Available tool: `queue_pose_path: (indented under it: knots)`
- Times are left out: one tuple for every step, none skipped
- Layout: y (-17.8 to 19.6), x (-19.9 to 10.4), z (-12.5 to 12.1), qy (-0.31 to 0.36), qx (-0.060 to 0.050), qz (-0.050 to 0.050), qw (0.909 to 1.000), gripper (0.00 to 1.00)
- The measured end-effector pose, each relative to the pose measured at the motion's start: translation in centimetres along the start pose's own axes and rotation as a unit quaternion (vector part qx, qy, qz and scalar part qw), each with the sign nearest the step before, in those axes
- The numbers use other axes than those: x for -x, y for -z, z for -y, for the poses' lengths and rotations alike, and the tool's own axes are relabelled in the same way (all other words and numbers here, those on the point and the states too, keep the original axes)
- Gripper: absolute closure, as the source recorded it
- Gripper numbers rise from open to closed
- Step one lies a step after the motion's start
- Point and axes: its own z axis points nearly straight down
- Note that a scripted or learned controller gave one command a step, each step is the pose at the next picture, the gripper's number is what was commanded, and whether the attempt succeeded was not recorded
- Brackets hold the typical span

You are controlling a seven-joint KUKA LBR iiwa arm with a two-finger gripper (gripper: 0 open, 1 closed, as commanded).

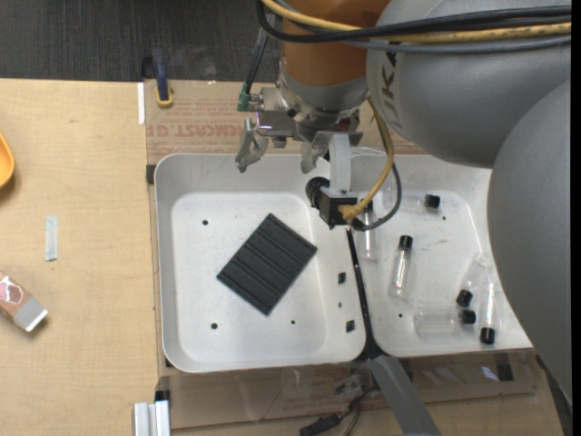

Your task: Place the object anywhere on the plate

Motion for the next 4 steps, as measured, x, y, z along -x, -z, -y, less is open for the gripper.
queue_pose_path:
  knots:
    - [0.8,-2.5,-6.4,0.21,0.002,0.0,0.9776,0.0]
    - [1.6,-2.4,-6.4,0.209,0.001,0.001,0.9778,1.0]
    - [-2.3,3.2,-5.5,0.259,0.001,0.0,0.9658,1.0]
    - [-2.3,3.2,-5.5,0.259,0.001,0.0,0.9658,0.0]
